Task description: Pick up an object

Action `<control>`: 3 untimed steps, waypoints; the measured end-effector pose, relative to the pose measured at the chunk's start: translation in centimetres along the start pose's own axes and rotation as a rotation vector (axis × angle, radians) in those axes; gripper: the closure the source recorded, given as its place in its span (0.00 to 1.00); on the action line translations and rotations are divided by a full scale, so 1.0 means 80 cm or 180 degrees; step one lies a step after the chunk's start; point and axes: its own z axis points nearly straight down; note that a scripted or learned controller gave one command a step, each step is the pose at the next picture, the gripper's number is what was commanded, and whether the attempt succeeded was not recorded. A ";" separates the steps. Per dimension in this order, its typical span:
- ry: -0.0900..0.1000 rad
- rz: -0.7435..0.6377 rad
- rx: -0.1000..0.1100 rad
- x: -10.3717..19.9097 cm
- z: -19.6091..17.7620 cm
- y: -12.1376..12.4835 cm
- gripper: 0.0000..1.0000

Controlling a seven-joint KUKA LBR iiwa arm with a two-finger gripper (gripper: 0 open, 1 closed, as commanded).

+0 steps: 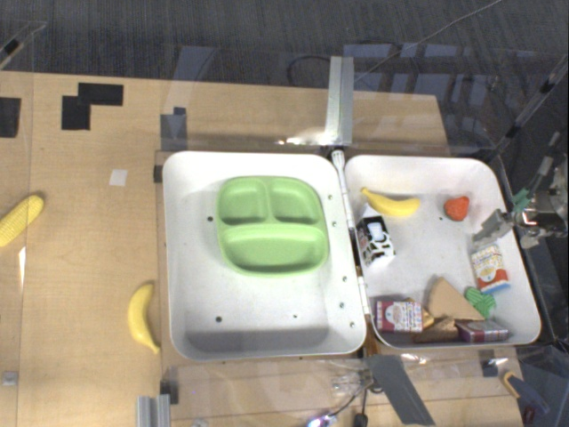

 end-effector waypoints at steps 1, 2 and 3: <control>-0.0002 -0.0011 -0.0019 0.000 -0.014 0.003 1.00; 0.0005 0.1261 0.0006 -0.006 0.133 0.043 1.00; 0.0006 0.1899 -0.0020 0.056 0.205 0.114 1.00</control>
